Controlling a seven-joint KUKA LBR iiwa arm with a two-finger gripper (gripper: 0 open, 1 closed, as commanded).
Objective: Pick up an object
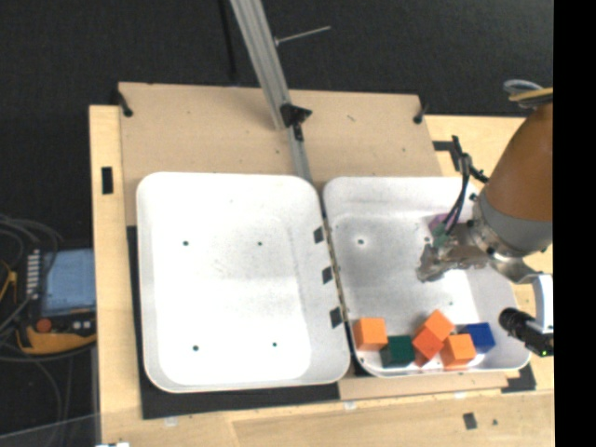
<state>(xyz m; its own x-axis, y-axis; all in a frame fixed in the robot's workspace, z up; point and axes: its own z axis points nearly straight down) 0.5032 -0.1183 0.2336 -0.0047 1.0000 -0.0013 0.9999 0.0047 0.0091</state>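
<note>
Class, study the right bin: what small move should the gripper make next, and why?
Probably shift toward the bin's near edge: the gripper hangs over bare floor mid-bin, while the orange blocks, green block and blue block cluster there.

Smooth white plastic bins [233, 361] sit on a matt wooden bench [205, 128].

fixed overhead camera, slanted down, both bins [233, 189]

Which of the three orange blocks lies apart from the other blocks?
The leftmost orange block, in the right bin. The other two sit beside the blue block.
</note>
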